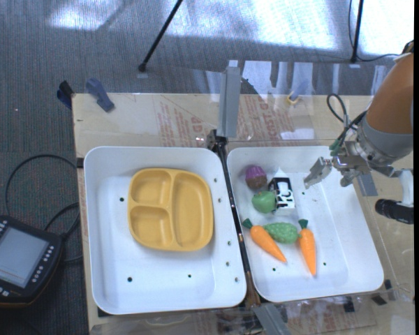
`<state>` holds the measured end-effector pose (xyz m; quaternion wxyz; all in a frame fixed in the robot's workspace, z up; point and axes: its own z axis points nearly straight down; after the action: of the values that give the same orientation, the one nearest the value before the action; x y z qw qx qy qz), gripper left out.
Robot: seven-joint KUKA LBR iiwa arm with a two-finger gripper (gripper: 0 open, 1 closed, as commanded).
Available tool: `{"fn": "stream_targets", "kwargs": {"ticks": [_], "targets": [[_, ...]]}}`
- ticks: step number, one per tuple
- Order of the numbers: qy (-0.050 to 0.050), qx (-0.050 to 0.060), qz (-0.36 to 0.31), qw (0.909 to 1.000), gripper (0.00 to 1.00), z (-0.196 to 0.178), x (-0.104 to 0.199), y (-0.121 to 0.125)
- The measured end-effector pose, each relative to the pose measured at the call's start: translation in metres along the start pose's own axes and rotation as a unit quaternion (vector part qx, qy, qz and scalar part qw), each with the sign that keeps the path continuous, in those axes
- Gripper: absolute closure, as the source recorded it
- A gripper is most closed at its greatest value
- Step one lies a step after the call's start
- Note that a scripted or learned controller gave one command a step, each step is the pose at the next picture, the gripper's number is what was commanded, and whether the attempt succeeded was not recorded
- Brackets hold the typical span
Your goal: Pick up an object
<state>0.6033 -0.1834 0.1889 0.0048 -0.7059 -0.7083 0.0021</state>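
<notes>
1. Two shallow white plastic bins sit side by side on the tan surface [146, 114]; the left bin [112, 271] and the right bin [349, 271] meet along a dark seam in the middle.
2. Low in the right bin lie two orange plastic carrots with green tops: the left carrot [267, 243] slants toward the lower right, and the right carrot [308, 250] lies almost straight up and down.
3. Between the carrots' tops rests a bumpy green plastic pod-shaped vegetable [282, 232], touching or nearly touching both.
4. Above these, a smooth rounded green plastic fruit [264, 201] sits just beside a small black-and-white box [283, 192], which lies to its right.
5. A dark purple rounded toy with a lighter top [255, 176] lies just above the green fruit, near the bin's left wall.
6. The left bin holds a yellow plastic divided plate with three compartments [172, 209], lying flat toward the bin's upper middle.
7. The grey arm with its orange band [394, 100] comes in from the right, above the right bin's upper right part.
8. Its pincer [320, 172] hangs over bare bin floor, to the right of the black-and-white box and apart from every toy; the grey metal fingers look slightly parted with nothing between them.
9. On the floor at the lower left, a grey handheld control pendant with a screen [17, 257] lies with a black cable looping from it.
10. Black tripod legs [164, 26] stand on the grey carpet beyond the surface.
</notes>
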Motion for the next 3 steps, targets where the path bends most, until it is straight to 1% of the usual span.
{"fn": "stream_targets", "kwargs": {"ticks": [1, 2, 3], "targets": [[0.0, 0.001, -0.009, 1.0, 0.0, 0.107, 0.037, -0.06], [0.0, 0.001, -0.047, 0.9989, 0.0, 0.108, 0.05, -0.091], [0.002, 0.006, -0.042, 0.9991, 1.0, 0.103, 0.047, -0.094]]}}
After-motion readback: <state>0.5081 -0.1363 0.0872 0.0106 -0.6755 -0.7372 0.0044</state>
